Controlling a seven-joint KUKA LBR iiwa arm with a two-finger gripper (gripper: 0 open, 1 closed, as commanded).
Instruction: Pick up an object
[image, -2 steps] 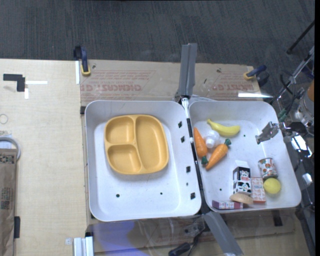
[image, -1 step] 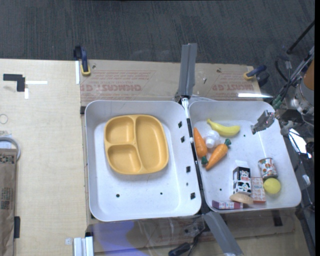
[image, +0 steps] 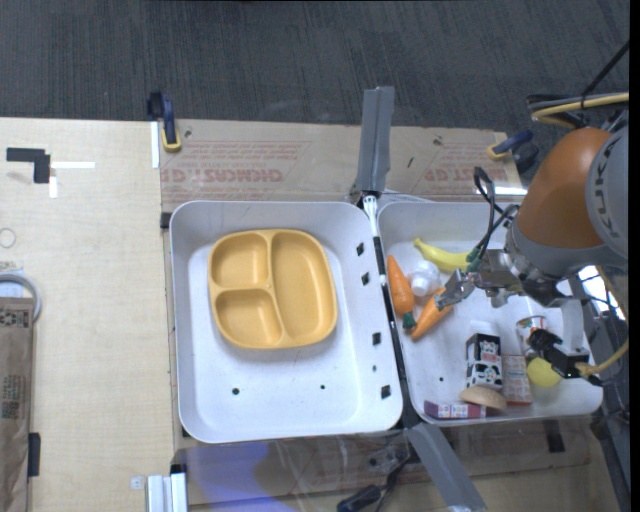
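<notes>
— What is hard to read?
— Whether the gripper (image: 458, 290) is clamped; it cannot be told above the right bin (image: 590, 400).
— The object?
— An orange carrot (image: 430, 316) beside it, near a banana (image: 442, 255).
— The left bin (image: 190, 330)?
— A yellow divided plate (image: 272, 288).

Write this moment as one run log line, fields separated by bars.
stage: reaching | gripper: over right bin, above carrot | grasp: not confirmed | left bin: yellow divided plate
</notes>
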